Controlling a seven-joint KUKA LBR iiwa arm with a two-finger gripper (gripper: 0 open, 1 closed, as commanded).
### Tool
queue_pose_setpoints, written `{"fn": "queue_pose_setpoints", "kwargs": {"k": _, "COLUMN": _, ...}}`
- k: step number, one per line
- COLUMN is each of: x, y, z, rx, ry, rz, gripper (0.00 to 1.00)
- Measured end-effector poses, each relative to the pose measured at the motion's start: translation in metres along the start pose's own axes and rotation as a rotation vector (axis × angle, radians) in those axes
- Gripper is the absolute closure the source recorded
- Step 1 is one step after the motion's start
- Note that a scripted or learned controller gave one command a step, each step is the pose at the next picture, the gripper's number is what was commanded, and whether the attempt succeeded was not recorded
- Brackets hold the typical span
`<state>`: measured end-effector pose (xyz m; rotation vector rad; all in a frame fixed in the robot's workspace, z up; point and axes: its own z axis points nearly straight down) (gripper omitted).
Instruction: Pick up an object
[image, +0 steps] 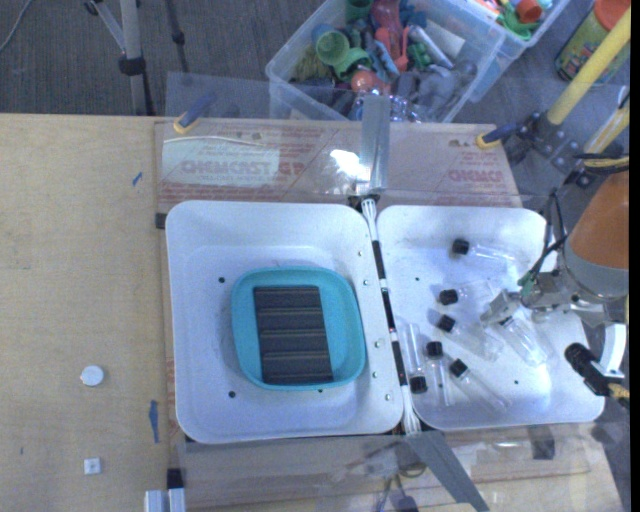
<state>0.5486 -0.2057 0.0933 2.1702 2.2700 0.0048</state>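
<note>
Several small clear vials with black caps (447, 296) lie scattered in the right white bin (480, 214). One lies near the bin's back (460, 246), others toward its front left (434, 349). My gripper (506, 308) hangs low over the right part of this bin, among the clear vials, under the grey arm with its orange band (610, 230). The metal parts of the gripper blend with the transparent vials below it, so I cannot make out whether anything is held. In the left white bin (200, 232) lies a teal tray (246, 300) with a dark ridged insert (291, 334).
A clear plastic box of colourful toys (400, 50) stands behind the bins, beyond a cardboard strip (330, 165). A yellow pole (600, 55) slants at the back right. A small white disc (92, 376) lies on the wooden bench at the left.
</note>
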Motion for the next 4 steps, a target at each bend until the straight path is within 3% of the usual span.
{"fn": "queue_pose_setpoints", "kwargs": {"k": 1, "x": -0.006, "y": -0.018, "z": 0.004, "rx": -0.009, "ry": 0.010, "rz": -0.027, "gripper": 0.00}}
{"fn": "queue_pose_setpoints", "kwargs": {"k": 2, "x": -0.010, "y": -0.019, "z": -0.006, "rx": -0.010, "ry": 0.001, "rz": -0.023, "gripper": 1.00}}
{"fn": "queue_pose_setpoints", "kwargs": {"k": 3, "x": 0.065, "y": -0.048, "z": -0.132, "rx": 0.002, "ry": -0.002, "rz": -0.067, "gripper": 1.00}}
{"fn": "queue_pose_setpoints", "kwargs": {"k": 4, "x": 0.106, "y": 0.042, "z": -0.115, "rx": 0.001, "ry": -0.002, "rz": -0.046, "gripper": 1.00}}
